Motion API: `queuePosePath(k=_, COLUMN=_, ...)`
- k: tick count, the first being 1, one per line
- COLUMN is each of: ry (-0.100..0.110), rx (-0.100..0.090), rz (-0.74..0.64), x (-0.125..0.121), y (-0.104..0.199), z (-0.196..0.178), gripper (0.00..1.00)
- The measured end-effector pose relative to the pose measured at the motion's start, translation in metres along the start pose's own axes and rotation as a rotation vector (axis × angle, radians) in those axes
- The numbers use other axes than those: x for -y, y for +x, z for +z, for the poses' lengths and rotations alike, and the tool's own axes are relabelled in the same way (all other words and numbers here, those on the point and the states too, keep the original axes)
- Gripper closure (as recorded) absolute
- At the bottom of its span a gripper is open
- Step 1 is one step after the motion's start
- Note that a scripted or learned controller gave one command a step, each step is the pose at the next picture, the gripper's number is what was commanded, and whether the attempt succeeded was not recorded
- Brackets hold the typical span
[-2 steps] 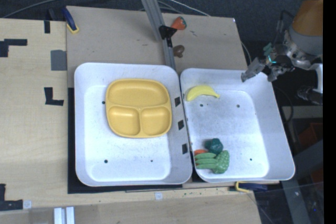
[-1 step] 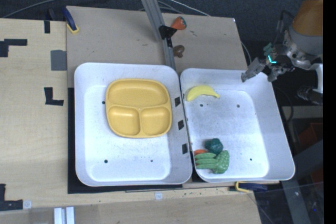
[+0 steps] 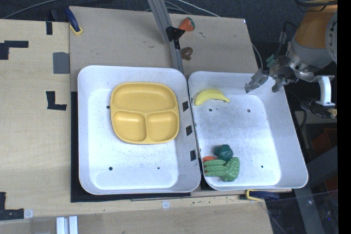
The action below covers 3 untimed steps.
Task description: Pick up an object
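Yellow is showing twice: a divided plate (image 3: 145, 112) is lying in the left bin (image 3: 93, 172), and a banana (image 3: 211, 97) is lying in the right bin (image 3: 285, 134), at its far left, near the wall between the bins. The banana's long axis is running left to right, ends curving toward the near side. Green and dark toys (image 3: 223, 163) are huddling at the bin's near left corner, an orange bit beside them.

The gripper (image 3: 265, 79) is hanging over the far right rim of the right bin, nothing between its two fingers, which are standing apart. It is probably being held high and off to the side because no target has been approached yet; the banana is lying well apart from it, to its left.
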State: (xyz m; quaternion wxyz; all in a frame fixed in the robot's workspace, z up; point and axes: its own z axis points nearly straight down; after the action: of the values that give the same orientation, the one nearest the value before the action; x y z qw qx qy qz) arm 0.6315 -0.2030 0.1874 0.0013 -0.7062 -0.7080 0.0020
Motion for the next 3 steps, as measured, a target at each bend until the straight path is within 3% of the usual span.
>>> queuePosePath(k=2, ry=-0.003, rx=0.001, rz=0.0, x=0.009, y=0.001, z=0.101, gripper=0.0)
queuePosePath(k=3, ry=-0.003, rx=0.0, rz=-0.001, x=0.009, y=0.002, z=0.088, gripper=1.0)
